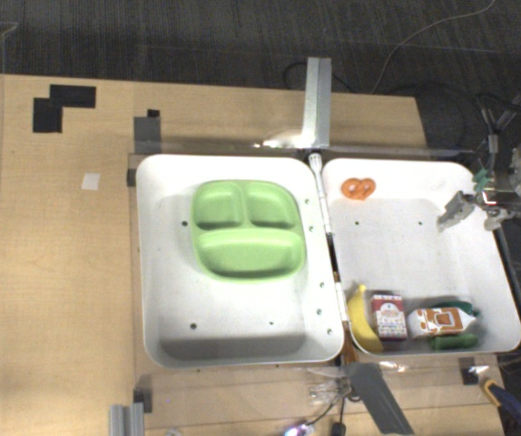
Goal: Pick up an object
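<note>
The right bin (424, 243) holds an orange pretzel (358, 189) near its back left corner. Along its front edge lie a yellow banana (360, 321), a small red and white carton (387, 317), an orange and white carton (437, 320) and a green vegetable (452, 341). My gripper (472, 214) hangs over the bin's right rim, well behind the cartons and far right of the pretzel. Its fingers are spread apart and open, with nothing between them.
A green divided plate (247, 228) lies in the left bin (165, 271). A metal post (319, 103) stands behind the wall between the bins. Cables run across the floor at the back right.
</note>
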`<state>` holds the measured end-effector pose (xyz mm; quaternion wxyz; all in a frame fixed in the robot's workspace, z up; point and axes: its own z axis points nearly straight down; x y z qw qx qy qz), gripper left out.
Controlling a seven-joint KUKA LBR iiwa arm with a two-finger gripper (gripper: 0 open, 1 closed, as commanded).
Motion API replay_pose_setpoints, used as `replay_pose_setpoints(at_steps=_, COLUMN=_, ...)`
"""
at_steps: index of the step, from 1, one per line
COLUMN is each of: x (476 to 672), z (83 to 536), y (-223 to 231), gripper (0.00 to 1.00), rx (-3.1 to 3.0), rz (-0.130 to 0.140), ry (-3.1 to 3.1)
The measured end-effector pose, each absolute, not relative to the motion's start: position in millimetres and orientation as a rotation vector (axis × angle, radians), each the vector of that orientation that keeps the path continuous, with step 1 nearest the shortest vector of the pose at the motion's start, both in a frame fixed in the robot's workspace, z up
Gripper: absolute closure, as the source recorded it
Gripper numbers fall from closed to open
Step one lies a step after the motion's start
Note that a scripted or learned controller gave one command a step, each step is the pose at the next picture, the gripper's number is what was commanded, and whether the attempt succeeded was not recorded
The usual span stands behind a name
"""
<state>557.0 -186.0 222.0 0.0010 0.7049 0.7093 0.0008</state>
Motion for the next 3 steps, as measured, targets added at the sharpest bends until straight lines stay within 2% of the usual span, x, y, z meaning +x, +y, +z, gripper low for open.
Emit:
replay_pose_setpoints(at_steps=1, x=617.7, z=298.1, y=-204.8, gripper=0.00, rx=2.241, rz=0.005, ry=2.192)
replay_pose_setpoints(at_steps=2, x=585.0, z=170.6, y=-163.3, gripper=0.00, rx=1.941, rz=0.003, ry=2.466)
replay_pose_setpoints(at_steps=3, x=626.4, z=175.1, y=-185.2, gripper=0.00, rx=2.042, rz=0.005, ry=2.380)
